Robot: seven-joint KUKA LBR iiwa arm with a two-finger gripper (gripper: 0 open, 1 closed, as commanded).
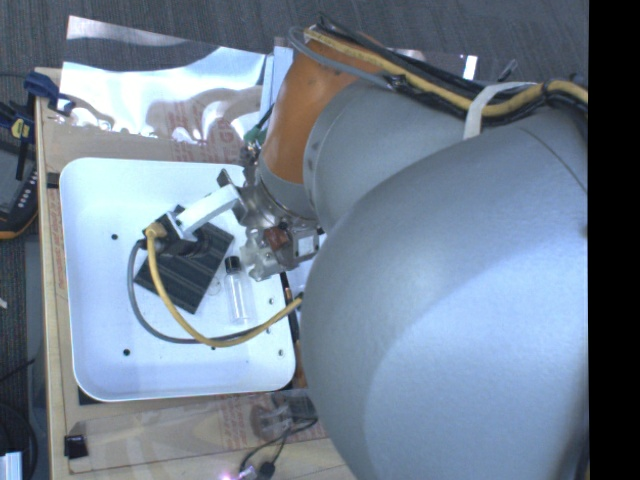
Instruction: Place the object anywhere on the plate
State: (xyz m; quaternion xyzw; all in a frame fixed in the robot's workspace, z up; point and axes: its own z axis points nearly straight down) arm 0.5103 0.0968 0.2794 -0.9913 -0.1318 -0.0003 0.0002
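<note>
Object hidden; arm [450, 268] covers right bin.

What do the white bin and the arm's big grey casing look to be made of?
The bin: probably moulded plastic, smooth and slightly glossy, with rounded corners. The grey casing: smooth satin surface with soft highlights, painted metal or plastic; the view cannot settle which.

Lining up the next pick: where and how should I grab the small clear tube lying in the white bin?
Grip the small clear tube at mid-length, coming straight down and closing across its narrow width. It lies flat on the floor of the shallow white bin, so probably only its long sides are free.
</note>
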